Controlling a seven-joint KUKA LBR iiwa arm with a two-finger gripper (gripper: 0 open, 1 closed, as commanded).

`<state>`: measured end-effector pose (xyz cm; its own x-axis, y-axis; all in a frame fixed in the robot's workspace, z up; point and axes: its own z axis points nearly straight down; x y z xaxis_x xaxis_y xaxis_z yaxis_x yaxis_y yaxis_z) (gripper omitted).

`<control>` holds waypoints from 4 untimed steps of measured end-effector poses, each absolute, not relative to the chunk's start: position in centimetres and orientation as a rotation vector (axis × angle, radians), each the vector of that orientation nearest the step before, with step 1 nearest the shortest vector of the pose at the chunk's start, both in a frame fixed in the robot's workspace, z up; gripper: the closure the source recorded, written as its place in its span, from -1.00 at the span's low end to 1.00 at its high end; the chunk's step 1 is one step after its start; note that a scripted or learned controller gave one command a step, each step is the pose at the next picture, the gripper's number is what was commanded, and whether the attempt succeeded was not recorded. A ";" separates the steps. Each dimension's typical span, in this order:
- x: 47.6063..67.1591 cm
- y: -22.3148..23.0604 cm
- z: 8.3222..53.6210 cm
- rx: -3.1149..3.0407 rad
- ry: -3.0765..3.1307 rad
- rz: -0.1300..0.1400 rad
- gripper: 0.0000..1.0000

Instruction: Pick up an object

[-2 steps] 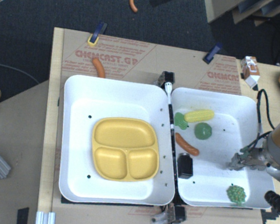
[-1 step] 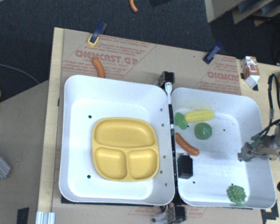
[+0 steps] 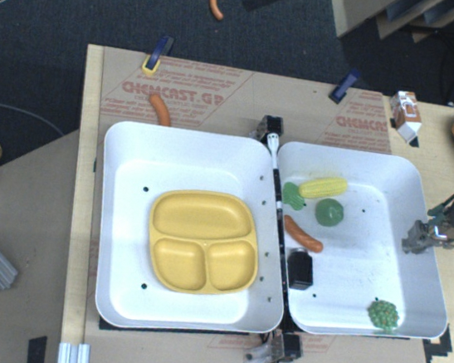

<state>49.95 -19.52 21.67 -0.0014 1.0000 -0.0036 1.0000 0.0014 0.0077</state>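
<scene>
Orange hotdog [image 3: 302, 234] beside black block [image 3: 300, 270]

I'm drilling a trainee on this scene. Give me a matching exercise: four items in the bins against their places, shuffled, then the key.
Items:
1. yellow divided tray
2. corn cob
3. broccoli floret
4. black block

Places:
A. right bin, near right corner
B. left bin, middle
C. right bin, far side
D. right bin, by the left wall, just nearer than the sausage

Pairs: 1-B, 2-C, 3-A, 4-D
</scene>
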 end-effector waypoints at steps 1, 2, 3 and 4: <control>50.0 -19.5 22.5 2.217 2.219 0.002 1.00; 51.5 -15.3 23.0 2.213 2.225 0.004 1.00; 52.0 -10.8 23.1 2.216 2.229 0.003 1.00; 53.0 -5.9 23.4 2.214 2.227 0.004 1.00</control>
